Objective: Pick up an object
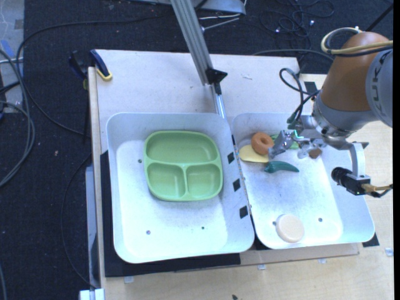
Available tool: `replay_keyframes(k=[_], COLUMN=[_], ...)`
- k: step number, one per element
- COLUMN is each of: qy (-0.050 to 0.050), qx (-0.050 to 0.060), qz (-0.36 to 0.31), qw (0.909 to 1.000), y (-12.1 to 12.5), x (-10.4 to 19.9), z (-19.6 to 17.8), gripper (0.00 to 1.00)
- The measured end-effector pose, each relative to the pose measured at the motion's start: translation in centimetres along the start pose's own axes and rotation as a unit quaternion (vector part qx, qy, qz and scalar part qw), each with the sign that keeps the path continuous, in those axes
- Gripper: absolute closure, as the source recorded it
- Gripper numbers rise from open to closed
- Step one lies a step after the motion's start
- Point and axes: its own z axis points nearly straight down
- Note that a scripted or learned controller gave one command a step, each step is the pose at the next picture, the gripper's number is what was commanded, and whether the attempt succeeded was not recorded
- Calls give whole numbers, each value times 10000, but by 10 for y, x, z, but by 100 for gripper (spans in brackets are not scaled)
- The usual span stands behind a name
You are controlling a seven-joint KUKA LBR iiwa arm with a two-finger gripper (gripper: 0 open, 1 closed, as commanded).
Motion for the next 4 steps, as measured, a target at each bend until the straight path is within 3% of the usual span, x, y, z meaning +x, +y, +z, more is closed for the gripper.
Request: replay_keyframes(k=[1,3,4], qy=[-2,-2,-6], qx=[-15,11,-22], qz=[-1,11,8], qw=[10000,10000,10000], y=[1,0,1], x=[0,-1,-1], z=[-1,105,110], gripper=[0,0,0])
